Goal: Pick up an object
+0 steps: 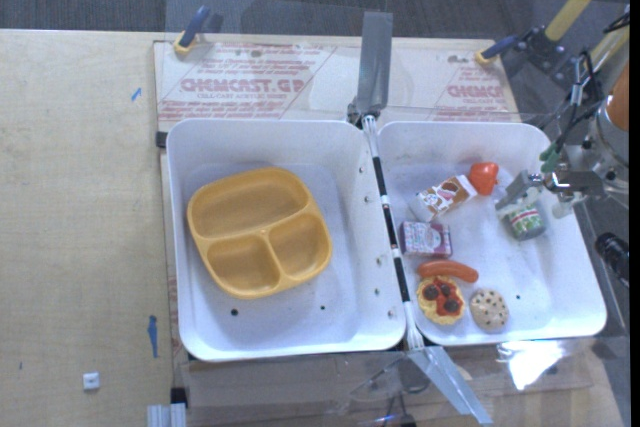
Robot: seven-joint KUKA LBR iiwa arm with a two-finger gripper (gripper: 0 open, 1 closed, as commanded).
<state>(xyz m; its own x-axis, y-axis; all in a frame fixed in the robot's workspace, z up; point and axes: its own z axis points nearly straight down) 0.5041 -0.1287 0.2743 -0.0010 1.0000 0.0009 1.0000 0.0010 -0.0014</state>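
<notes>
Grey gripper (530, 198) over the right bin (590, 310), apparently clenched on a small green-labelled can (525, 220).

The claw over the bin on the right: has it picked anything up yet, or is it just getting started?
Nothing looks lifted yet. The claw is low over the right bin, right at a small green-lidded jar, but I can't tell whether it grips it. The toy hot dog, cookie and cartons lie untouched, as does the yellow tray. The grasp and lift remain.
</notes>
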